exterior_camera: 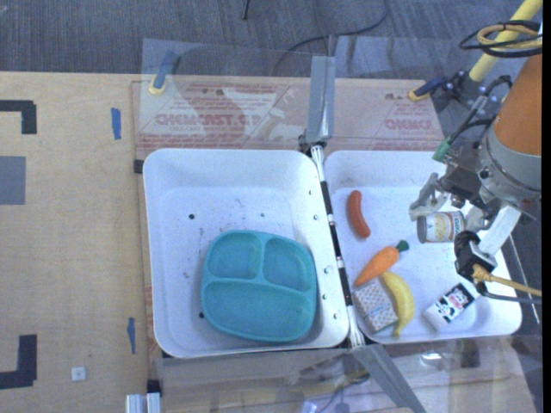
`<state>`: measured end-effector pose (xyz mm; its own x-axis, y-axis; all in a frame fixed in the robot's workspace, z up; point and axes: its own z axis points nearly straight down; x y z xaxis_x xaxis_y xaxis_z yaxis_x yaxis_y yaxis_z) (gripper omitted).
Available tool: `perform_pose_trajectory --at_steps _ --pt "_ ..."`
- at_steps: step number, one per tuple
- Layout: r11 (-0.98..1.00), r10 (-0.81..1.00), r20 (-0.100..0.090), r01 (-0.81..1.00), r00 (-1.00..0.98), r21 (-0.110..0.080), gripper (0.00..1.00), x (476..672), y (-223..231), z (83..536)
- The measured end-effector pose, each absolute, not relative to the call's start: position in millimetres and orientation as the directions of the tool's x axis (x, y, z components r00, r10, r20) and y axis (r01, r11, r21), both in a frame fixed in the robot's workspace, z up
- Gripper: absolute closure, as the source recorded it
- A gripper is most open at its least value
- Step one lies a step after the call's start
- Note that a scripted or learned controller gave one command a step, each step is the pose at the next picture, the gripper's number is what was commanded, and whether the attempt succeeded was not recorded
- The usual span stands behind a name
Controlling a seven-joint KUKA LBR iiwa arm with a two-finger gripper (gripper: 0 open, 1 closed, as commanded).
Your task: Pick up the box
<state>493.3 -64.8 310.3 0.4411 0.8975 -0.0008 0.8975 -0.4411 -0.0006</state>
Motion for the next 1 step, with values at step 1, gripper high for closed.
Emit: perform_pose_trajectory --at_steps 1 --pt "-0.467 0.884 -0.001 0.884 0.467 0.000 1.00 564.9 -34.9 288.9"
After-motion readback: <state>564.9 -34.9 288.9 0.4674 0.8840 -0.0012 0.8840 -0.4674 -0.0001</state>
